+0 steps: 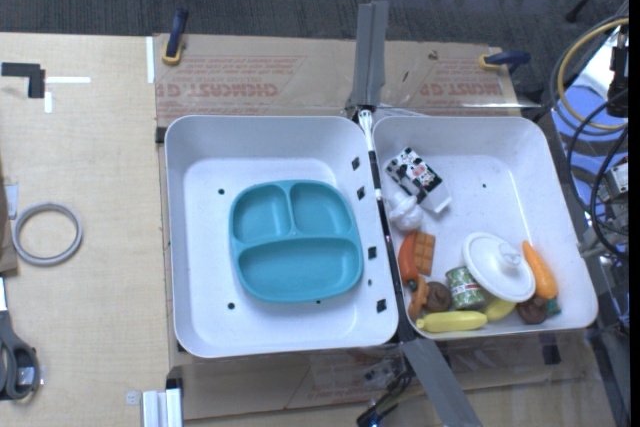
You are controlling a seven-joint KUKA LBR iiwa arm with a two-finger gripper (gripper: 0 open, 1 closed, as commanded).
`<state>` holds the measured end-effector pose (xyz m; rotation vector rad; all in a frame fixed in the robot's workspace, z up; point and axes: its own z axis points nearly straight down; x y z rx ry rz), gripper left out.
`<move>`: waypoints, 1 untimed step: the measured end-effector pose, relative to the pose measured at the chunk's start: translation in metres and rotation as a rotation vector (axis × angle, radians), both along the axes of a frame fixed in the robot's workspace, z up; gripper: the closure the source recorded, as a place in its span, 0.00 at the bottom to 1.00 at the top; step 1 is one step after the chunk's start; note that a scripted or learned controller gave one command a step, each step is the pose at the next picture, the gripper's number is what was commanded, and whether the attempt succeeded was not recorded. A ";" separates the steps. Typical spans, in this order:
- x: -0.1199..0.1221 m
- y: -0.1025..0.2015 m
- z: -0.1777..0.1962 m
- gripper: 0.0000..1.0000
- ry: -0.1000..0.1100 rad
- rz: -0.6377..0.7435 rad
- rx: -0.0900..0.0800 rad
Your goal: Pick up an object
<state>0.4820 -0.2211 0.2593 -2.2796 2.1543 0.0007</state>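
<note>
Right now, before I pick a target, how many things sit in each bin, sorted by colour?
Left bin:
Teal: 1, the divided plate

Right bin:
Black and white: 1, cow toy
White: 2
Orange: 3
Yellow: 1, banana
Green: 1, can
Brown: 2

Total: 11; small pieces overlap, so the count is approximate.

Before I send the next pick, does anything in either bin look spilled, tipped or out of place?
Nothing looks spilled or damaged. The teal divided plate lies flat in the left bin. In the right bin, the toys are crowded into the near corner, with the white lid resting against the carrot and the can.
</note>
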 end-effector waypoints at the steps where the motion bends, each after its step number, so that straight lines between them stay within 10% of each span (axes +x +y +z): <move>1: 0.042 0.065 -0.005 1.00 0.003 -0.088 0.001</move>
